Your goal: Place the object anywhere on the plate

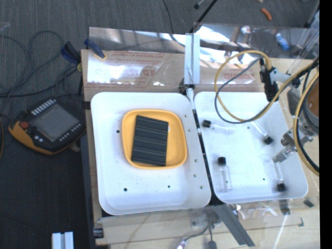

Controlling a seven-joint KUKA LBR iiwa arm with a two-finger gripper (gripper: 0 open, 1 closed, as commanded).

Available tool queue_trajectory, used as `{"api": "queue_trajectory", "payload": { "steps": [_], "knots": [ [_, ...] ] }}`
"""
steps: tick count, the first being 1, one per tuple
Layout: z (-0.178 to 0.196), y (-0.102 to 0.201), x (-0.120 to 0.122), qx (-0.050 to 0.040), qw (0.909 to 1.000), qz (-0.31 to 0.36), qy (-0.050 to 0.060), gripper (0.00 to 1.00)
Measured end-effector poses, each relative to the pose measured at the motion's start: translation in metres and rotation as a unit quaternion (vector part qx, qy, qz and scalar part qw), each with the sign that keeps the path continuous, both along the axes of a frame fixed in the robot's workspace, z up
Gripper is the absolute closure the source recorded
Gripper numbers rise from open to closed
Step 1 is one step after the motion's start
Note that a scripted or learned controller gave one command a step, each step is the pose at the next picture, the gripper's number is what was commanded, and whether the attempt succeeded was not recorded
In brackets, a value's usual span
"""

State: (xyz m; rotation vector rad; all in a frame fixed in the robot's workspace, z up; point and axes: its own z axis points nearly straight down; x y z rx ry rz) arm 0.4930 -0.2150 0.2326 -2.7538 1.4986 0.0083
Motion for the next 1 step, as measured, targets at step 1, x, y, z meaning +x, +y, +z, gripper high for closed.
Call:
{"api": "queue_trajectory", "payload": {
  "steps": [1],
  "knots": [
    [0.0, 0.0001, 0.0, -0.0001, 1.0, 0.0, 0.0, 0.0]
  ]
}}
